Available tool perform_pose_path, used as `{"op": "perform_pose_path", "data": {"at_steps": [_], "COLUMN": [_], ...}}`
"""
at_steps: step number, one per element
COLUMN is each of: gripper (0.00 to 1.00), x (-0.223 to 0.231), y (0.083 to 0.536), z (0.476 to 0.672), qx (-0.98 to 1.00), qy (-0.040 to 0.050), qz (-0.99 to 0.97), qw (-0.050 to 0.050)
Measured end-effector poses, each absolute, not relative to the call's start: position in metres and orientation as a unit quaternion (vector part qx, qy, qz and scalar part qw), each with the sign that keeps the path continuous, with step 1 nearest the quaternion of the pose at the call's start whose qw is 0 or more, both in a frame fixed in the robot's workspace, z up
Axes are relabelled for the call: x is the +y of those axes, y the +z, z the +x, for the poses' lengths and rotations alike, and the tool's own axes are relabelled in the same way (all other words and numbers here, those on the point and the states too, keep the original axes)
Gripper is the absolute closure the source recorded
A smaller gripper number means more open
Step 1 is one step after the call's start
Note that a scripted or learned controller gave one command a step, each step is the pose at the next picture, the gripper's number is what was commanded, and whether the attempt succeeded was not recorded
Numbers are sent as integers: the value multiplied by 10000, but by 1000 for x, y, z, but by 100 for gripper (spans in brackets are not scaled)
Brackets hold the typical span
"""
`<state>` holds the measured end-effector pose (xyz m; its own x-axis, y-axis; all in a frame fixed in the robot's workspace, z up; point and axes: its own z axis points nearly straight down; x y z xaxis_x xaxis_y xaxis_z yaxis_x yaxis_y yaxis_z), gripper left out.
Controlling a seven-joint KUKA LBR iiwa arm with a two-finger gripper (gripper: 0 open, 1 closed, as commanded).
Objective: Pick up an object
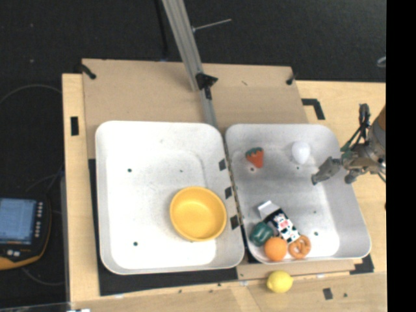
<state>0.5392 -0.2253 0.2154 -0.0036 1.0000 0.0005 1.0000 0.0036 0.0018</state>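
Note:
My gripper hangs over the right edge of the right bin, its two fingers spread open with nothing between them. To its left a white ball rests near the bin's back, and a red strawberry lies further left. At the bin's front lies a cluster: a playing-card box, a green object, an orange and a brown pretzel. All of these lie apart from the gripper.
A yellow bowl sits in the left bin. A lemon lies on the bench in front of the right bin. A grey metal pole slants up from between the bins' back edges.

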Motion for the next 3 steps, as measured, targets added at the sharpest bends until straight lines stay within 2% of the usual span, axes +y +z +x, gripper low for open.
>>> {"op": "perform_pose_path", "data": {"at_steps": [1,3], "gripper": [0,0], "x": [-225,-220], "y": [215,103], "z": [539,539], "qx": [7084,7068], "qy": [9,-22], "qz": [7058,7074], "qw": [5,-8]}}
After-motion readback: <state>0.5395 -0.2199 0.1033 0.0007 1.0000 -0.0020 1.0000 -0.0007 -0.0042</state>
